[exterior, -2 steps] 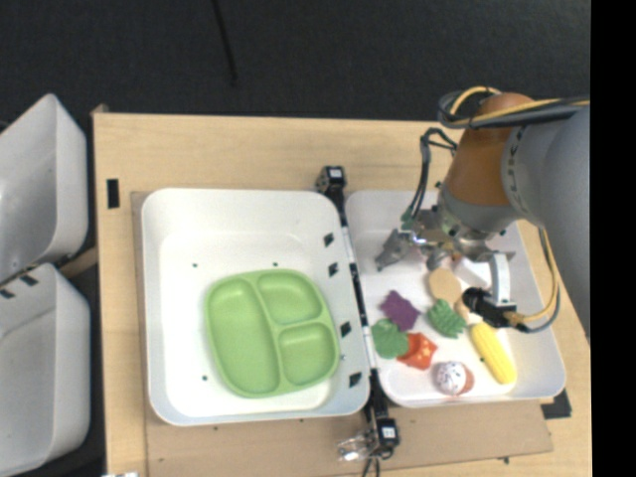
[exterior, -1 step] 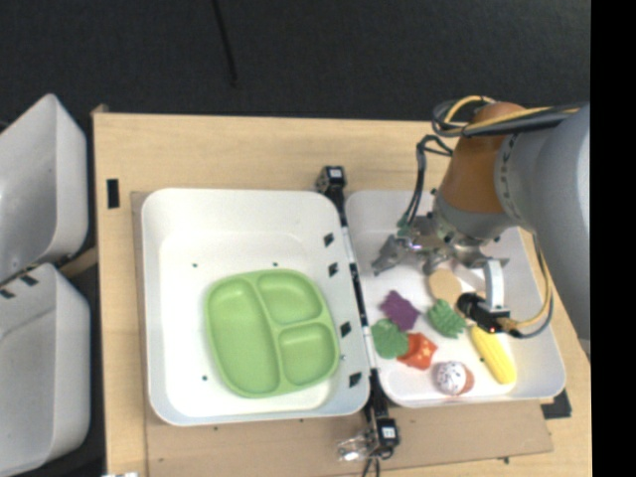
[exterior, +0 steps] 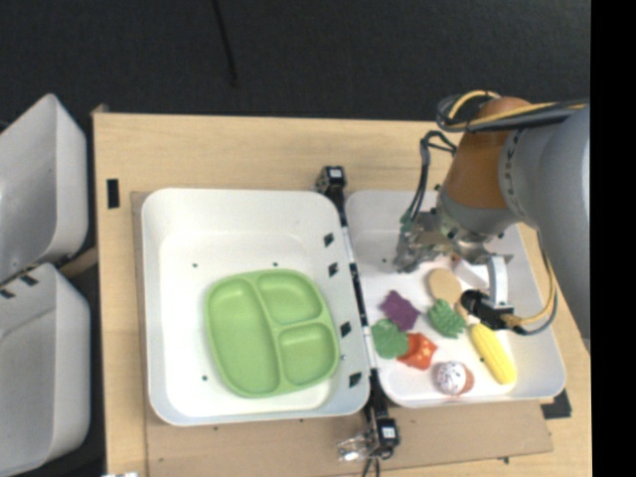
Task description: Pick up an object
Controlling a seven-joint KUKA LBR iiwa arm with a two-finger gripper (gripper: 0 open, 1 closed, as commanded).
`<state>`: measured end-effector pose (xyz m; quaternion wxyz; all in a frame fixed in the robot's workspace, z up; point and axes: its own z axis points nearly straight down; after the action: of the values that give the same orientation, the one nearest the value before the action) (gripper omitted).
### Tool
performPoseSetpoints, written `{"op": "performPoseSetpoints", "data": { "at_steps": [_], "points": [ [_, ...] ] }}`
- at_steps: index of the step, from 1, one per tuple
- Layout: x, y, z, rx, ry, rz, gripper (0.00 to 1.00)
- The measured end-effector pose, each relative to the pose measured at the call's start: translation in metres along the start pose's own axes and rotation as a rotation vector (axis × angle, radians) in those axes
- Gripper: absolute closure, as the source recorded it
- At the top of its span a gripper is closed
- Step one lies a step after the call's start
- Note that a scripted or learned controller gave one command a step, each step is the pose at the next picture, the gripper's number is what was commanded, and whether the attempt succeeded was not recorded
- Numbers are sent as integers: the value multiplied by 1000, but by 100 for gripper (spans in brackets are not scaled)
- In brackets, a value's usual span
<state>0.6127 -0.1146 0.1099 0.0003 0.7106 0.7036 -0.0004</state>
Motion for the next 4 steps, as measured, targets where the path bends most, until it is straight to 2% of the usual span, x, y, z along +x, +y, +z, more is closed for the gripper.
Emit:
{"op": "performPoseSetpoints", "data": {
  "at_steps": [2, 3, 4],
  "points": [
    [14, 3, -117, -7, 0, -13, 100],
    [13, 4, -131, -1, 0, -14, 100],
    [30, -40, -140, 1, 1, -11, 100]
  ]
}}
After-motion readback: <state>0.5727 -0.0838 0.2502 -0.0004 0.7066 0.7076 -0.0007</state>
